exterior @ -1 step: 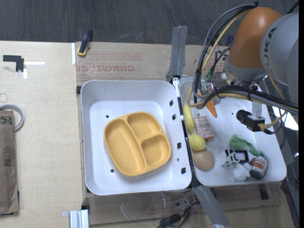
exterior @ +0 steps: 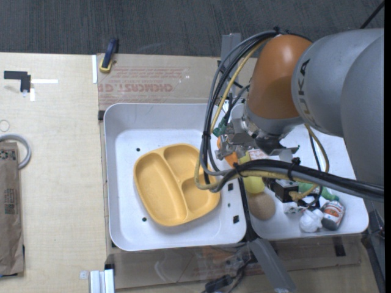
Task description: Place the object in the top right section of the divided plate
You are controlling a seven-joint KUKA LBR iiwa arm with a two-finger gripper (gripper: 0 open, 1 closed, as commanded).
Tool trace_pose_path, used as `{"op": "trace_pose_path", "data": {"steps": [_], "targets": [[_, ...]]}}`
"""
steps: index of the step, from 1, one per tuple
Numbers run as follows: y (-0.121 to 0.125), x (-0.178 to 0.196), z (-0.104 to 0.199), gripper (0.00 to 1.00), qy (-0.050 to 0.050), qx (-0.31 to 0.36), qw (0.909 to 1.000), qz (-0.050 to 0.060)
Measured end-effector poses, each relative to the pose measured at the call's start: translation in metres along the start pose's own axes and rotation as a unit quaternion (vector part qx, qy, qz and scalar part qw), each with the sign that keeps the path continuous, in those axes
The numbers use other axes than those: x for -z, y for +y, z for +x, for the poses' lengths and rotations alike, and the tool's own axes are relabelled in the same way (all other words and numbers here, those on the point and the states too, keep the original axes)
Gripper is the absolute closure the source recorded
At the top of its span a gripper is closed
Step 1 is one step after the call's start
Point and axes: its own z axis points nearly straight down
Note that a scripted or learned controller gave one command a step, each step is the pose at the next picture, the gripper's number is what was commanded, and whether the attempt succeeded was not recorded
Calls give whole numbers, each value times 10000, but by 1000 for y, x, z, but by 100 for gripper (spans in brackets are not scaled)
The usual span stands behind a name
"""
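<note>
Looking down on the bench, we see the yellow divided plate (exterior: 174,185) lying in the left white bin (exterior: 122,224), its one long section toward the left and two smaller sections toward the right. The grey arm (exterior: 342,84) with its orange band (exterior: 278,78) reaches in over the seam between the bins. The gripper (exterior: 235,145) sits behind cables and wrist hardware; we cannot tell its state or whether it holds anything. In the right bin (exterior: 342,224) lie a brown rounded object (exterior: 263,206), a yellow object (exterior: 253,183), a white object (exterior: 310,221) and a small jar (exterior: 333,214).
</note>
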Motion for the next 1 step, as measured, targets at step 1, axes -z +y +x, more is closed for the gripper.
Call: {"op": "trace_pose_path", "data": {"steps": [1], "targets": [[-72, -65, 64, 100, -6, -1037, 9946, 16]]}}
